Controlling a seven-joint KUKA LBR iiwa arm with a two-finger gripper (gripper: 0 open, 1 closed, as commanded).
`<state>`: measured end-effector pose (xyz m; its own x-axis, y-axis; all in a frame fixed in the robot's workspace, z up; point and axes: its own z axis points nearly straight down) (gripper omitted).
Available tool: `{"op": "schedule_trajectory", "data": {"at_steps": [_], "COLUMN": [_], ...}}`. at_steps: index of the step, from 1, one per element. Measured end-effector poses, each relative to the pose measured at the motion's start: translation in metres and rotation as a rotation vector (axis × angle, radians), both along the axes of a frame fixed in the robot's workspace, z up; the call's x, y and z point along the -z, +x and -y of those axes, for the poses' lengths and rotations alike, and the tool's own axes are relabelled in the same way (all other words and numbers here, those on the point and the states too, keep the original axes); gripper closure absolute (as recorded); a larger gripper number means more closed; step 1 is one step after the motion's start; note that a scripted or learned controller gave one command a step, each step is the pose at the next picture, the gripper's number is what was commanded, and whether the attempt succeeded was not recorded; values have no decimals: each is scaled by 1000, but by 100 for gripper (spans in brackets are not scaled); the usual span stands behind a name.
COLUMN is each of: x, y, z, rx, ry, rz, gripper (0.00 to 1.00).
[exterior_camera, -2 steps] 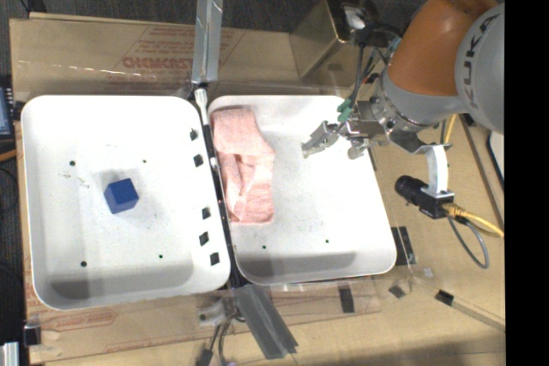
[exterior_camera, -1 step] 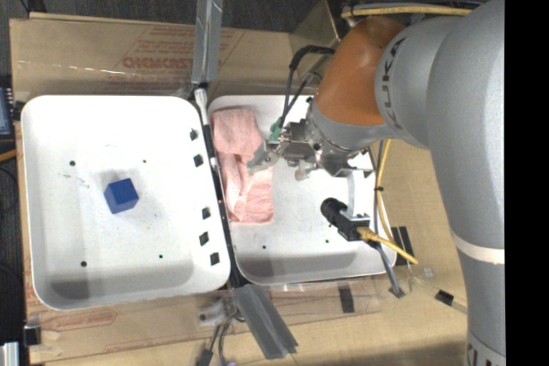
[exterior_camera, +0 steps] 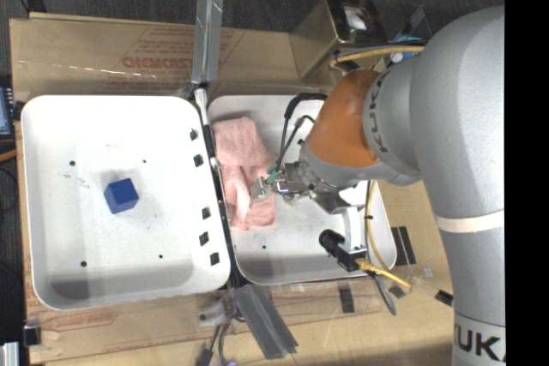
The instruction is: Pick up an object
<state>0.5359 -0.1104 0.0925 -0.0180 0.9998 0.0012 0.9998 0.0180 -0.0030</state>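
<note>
Tool (exterior_camera: 273, 182) down low at the right edge of the pink cloth (exterior_camera: 240, 171) crumpled against the right bin's (exterior_camera: 296, 270) left wall, presumably placed for a pinch; finger spread impossible to tell.

end effector (exterior_camera: 273, 182) at pink cloth (exterior_camera: 240, 170) in right bin (exterior_camera: 292, 270); blue cube (exterior_camera: 121, 195) in left bin (exterior_camera: 51, 184)

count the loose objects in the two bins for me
2. A blue cube lies in the left bin. A pink cloth lies along the left side of the right bin, at the gripper. The arm may hide more.
</note>
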Motion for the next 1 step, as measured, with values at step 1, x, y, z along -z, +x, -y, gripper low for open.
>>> {"op": "schedule_trajectory", "data": {"at_steps": [1], "x": [0], "y": [57], "z": [-16], "rx": [-177], "ry": [0], "rz": [2], "gripper": [0]}}
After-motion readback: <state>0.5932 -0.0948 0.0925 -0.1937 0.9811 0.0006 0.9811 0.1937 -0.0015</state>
